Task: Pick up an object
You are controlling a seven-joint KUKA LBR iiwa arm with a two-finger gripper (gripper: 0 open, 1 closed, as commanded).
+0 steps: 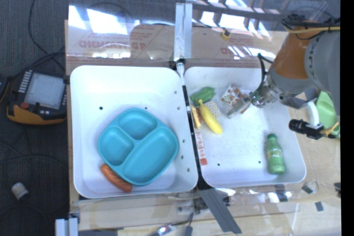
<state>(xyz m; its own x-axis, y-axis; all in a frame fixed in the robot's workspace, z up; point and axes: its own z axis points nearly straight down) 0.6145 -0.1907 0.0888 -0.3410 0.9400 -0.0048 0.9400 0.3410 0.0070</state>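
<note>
The gripper point(243, 108) hangs low in the right bin point(293, 171) beside a small patterned packet point(232, 96) — placed for a grab. Its grip — whether spread or closed — I cannot tell

I can read nothing for certain; the clear plastic panel point(124, 41) along the left bin's far edge carries reddish mirrored lettering, too blurred to make out; the small patterned packet point(232, 96) shows illegible print.

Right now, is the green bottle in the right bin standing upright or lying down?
Lying down. The green bottle rests lengthwise on the right bin's floor, its cap toward the bin's far side.
</note>
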